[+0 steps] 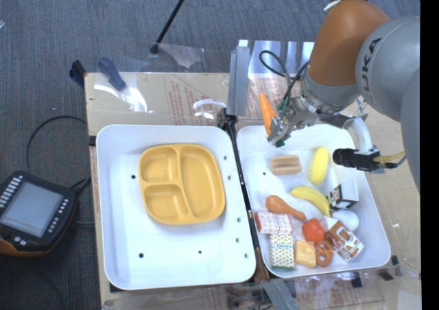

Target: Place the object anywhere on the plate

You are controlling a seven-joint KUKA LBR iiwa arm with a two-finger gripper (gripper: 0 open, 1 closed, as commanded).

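Two white bins sit side by side on the desk [164,96]. Left of the right bin [370,233] is the left bin [123,260], and in it lies a yellow plate [182,183] with three parts. The grey arm [384,48] reaches over the far rim of the right bin. Its pincer [277,136] hangs over the far left corner of that bin, and I cannot tell if it is open or closed. An orange carrot [265,113] lies at that same corner, just beside the pincer. Nearer the middle of the right bin are a tan block [285,164], a corn cob [319,164], a banana [312,197] and a chicken leg [282,206]. A red tomato [313,230] and a pretzel [322,254] lie by its near rim.
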